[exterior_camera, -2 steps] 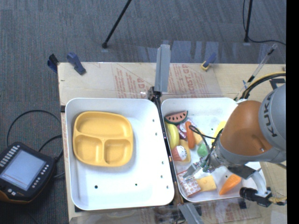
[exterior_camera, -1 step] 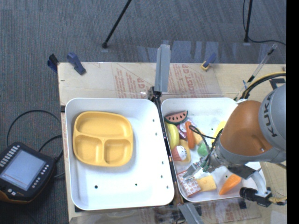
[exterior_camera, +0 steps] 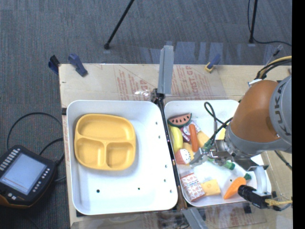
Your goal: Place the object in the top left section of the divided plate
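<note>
While the object to be moved is not named, the toy food all lies in the right bin (exterior_camera: 233, 104), so the pick must come from there. Nearest the gripper (exterior_camera: 202, 155) is a round red-and-white piece (exterior_camera: 183, 156), just to its left in view and close to touching. Whether the gripper has closed on anything I cannot tell.

Around it: banana (exterior_camera: 176, 137) and red sausage-like piece (exterior_camera: 193, 134) lie just above, long axes running roughly up-down in view; watermelon slice (exterior_camera: 179, 119) further up; cheese wedge (exterior_camera: 211, 187), red carton (exterior_camera: 192, 186) and carrot (exterior_camera: 232, 188) below. Crowded, so a neighbour may get nudged.

Divided plate (exterior_camera: 105, 120) sits in the left bin (exterior_camera: 119, 199), well apart to the gripper's left. Judgement: the carry must cross the 2 bin rims (exterior_camera: 165, 142) to reach the top left section (exterior_camera: 95, 125).
</note>
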